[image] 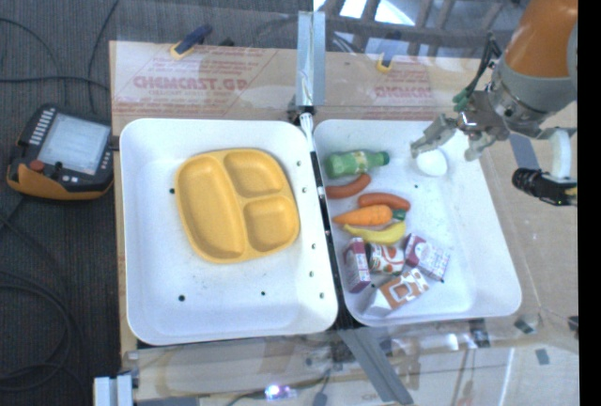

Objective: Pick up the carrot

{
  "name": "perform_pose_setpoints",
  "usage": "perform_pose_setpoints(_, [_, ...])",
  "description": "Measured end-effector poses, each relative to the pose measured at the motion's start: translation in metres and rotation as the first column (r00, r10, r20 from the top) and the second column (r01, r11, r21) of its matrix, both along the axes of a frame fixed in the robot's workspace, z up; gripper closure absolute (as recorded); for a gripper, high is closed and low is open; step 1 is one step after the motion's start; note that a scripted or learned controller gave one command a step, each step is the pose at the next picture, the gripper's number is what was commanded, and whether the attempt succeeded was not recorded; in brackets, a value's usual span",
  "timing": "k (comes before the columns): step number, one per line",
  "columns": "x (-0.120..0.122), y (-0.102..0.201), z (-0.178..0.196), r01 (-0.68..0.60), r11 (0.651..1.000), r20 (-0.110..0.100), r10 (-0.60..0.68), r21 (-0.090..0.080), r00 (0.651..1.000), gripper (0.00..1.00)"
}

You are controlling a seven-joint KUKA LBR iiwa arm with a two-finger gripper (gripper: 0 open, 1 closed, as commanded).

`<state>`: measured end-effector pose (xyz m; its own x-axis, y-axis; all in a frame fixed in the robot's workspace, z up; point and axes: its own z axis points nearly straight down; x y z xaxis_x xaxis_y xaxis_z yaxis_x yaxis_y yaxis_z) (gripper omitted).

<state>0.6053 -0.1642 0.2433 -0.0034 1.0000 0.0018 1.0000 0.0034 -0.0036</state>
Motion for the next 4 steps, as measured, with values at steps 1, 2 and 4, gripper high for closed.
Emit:
perform_pose_setpoints(1, [-0.003,0.06,-0.08,-0.114,0.994,-0.001,0.114,0.0,0.994,0.0])
perform_pose_setpoints(2, [0.0,0.053,-0.12,0.109,0.994,-0.003,-0.109,0.0,0.994,0.0])
perform_pose_setpoints(4, [-0.018,0.06,-0.144,-0.286,0.958,0.019,0.286,-0.008,0.958,1.0])
